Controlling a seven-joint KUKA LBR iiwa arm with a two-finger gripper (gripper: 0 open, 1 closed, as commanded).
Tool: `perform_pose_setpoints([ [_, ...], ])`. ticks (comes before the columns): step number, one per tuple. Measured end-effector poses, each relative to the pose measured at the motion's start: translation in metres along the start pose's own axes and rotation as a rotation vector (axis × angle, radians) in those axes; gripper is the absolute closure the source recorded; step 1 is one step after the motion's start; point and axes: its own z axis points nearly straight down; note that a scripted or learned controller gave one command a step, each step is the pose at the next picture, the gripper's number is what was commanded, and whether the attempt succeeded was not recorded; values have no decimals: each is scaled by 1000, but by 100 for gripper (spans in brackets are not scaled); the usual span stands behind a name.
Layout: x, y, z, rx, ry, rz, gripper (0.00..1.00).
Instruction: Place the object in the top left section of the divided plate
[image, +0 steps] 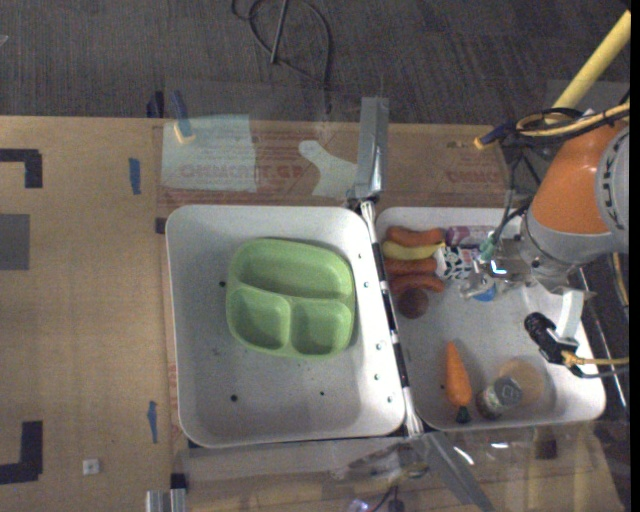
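- Left bin (200, 400): wide bare white floor below and to the left of the divided plate (292, 297); narrower margin between the plate and the bin's upper and right walls.
- Divided plate: green, lying flat in the upper middle of the left bin, slightly turned; one long section along its upper side, two smaller sections along its lower side.
- Metal rail (385, 300) between the two bins, touching both rims; a raised edge to cross from right to left.
- Right bin (585, 405): crowded along its upper left and lower middle; open floor in its centre.
- Gripper (487, 272): over the upper part of the right bin, under the grey wrist and orange band; open or closed, cannot tell; nothing visibly held.
- Small printed carton (458, 262): in the right bin, just left of the gripper, well apart from the plate; contact with the gripper not clear.
- Hot-dog-like food (414, 252): stacked in the right bin's upper left corner, close against the rail side.
- Brown round item (413, 303): just below that stack.
- Carrot (457, 372): lengthwise near the lower middle, green tip toward the bin's lower wall.
- Small can (496, 398) and tan round piece (526, 380): side by side, right of the carrot.
- Which of these counts as the object to place: cannot tell; all lie in the right bin.
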Motion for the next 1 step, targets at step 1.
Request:
perform_pose_setpoints([
  [1,41,-5,37,-5,-2,17,100],
])
